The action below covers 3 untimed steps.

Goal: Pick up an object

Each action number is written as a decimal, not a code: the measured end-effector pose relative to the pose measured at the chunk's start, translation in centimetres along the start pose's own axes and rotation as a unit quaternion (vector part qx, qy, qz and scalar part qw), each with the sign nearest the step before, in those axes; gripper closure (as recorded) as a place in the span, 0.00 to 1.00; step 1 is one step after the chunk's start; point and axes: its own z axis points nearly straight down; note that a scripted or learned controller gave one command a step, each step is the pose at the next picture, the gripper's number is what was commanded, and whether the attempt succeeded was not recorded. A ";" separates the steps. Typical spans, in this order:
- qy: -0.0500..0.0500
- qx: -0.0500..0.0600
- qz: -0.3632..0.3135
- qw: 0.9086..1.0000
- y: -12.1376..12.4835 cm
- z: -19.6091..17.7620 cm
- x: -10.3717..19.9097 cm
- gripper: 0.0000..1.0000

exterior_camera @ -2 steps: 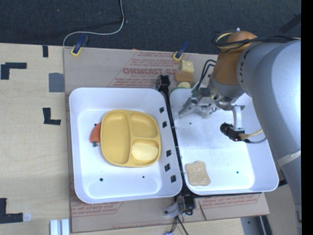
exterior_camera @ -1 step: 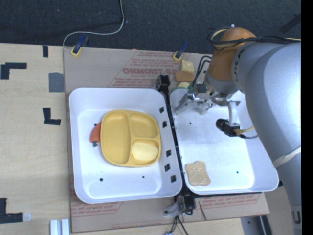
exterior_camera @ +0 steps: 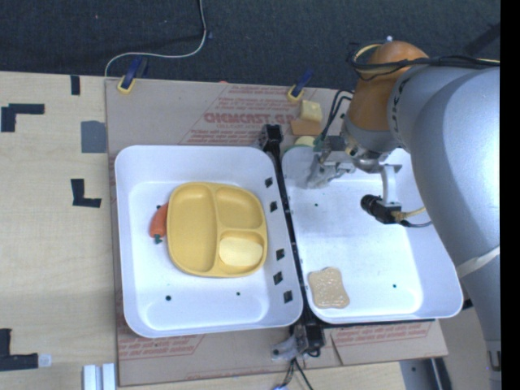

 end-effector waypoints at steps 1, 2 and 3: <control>0.000 0.000 0.000 1.000 0.0 0.0 0.0 0.00; 0.000 0.001 0.000 1.000 0.0 -0.9 0.0 1.00; 0.000 0.001 0.000 1.000 0.0 -0.9 0.0 0.00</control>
